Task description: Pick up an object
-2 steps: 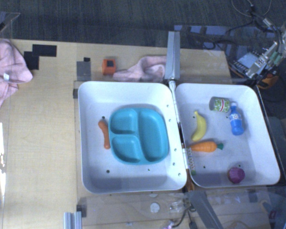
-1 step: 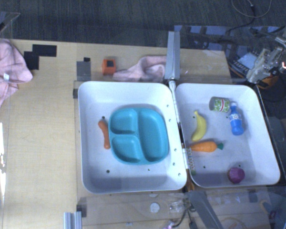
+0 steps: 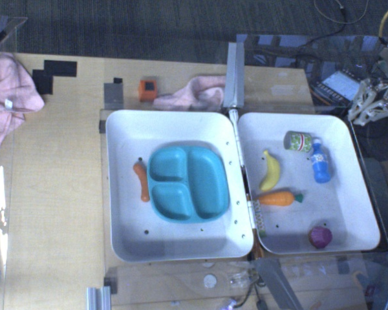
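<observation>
The right bin (image 3: 355, 173) holds a yellow banana (image 3: 269, 170) near its left wall. Just below the banana an orange carrot (image 3: 278, 199) lies flat. A small can (image 3: 299, 141) with a green and red label lies on its side at the back. Beside the can is a blue bottle (image 3: 319, 163). A purple round fruit (image 3: 320, 237) sits at the front right. In the left bin (image 3: 119, 237) a blue divided plate (image 3: 186, 183) fills the middle. A thin orange sausage-shaped toy (image 3: 141, 181) lies at the plate's left edge.
A pink cloth (image 3: 191, 94) lies behind the left bin, and another (image 3: 10, 95) at the far left. An orange block (image 3: 147, 88) and a grey block (image 3: 114, 94) stand on the bench. A metal post (image 3: 233, 76) rises between the bins. A whitish metal fixture (image 3: 373, 102) and cables sit at the back right.
</observation>
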Motion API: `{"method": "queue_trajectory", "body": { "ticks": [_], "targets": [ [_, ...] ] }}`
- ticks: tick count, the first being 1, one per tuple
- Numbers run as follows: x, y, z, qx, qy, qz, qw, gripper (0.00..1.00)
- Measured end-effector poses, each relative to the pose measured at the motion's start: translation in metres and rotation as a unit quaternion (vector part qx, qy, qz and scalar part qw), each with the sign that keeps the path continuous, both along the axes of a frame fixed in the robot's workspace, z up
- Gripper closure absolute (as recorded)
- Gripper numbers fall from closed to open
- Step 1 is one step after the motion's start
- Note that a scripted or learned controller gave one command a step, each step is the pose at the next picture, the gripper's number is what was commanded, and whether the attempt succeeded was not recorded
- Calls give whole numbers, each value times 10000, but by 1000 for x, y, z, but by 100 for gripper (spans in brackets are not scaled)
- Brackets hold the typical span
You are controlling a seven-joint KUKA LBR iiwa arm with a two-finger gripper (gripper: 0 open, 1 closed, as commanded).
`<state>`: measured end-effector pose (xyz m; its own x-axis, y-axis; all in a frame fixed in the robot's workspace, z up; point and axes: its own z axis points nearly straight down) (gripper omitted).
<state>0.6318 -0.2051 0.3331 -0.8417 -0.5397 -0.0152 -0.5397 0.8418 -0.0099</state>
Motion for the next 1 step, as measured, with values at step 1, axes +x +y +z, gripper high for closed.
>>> {"method": "queue_trajectory", "body": {
  "ticks": [1],
  "targets": [
    [4,1,13,3,-81,-8,10000,100]
  ]
}}
